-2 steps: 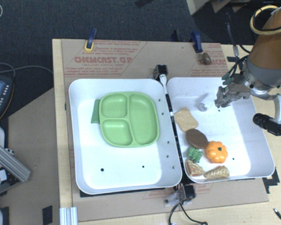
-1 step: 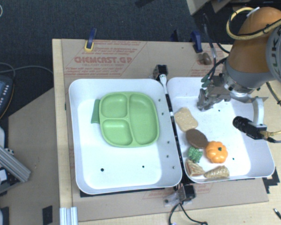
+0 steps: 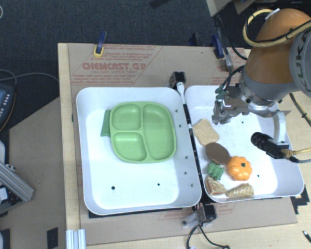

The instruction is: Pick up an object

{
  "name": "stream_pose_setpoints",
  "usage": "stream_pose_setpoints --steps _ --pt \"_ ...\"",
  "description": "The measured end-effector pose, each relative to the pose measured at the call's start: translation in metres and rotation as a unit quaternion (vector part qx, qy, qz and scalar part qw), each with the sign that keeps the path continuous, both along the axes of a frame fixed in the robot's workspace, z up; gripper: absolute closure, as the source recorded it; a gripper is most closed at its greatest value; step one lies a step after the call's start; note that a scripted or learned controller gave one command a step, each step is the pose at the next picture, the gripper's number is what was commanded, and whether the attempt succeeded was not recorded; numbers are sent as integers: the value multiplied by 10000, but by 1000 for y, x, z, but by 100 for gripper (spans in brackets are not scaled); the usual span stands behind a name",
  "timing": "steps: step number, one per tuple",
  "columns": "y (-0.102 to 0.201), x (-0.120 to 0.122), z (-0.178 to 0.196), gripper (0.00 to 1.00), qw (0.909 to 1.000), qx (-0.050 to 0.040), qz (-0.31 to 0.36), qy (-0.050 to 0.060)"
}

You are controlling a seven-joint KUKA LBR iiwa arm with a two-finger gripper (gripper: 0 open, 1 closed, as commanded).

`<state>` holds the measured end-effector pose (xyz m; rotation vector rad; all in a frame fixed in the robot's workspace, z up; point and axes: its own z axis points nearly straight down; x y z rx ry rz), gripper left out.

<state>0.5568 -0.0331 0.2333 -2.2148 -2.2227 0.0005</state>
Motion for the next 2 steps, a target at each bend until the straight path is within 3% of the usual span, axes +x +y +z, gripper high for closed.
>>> stream_pose_setpoints --steps 2 --pt "9 -5 -1 100 10000 -10 -14 -18"
